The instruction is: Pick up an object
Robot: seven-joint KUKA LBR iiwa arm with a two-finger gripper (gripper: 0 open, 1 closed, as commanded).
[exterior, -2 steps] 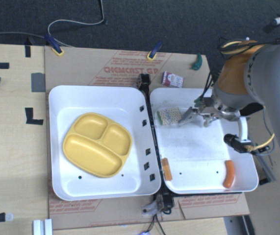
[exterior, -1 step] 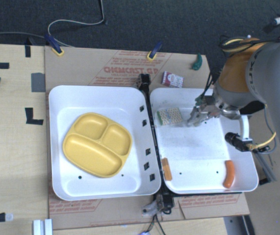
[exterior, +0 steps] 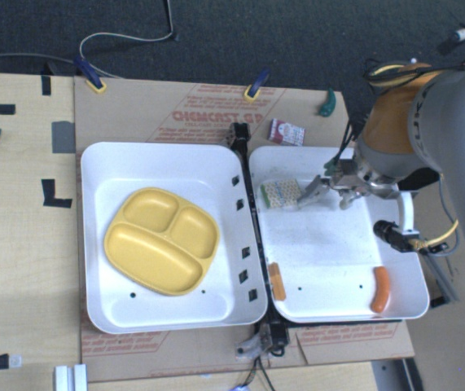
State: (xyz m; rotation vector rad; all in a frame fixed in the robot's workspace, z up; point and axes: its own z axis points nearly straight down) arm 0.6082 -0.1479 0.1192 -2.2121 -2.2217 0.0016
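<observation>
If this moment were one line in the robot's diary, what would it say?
stage: reaching | gripper: beside small green-speckled packet, right white bin | packet held: not visible | others: orange sausage-shaped piece, yellow divided plate in left bin

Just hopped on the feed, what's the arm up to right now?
The arm is reaching into the right bin from the right, its gripper low by a small speckled pad near the bin's upper left. Nothing is visibly held. An orange sausage-shaped piece and a smaller orange piece lie along the near side. The left bin holds a yellow divided plate.
</observation>
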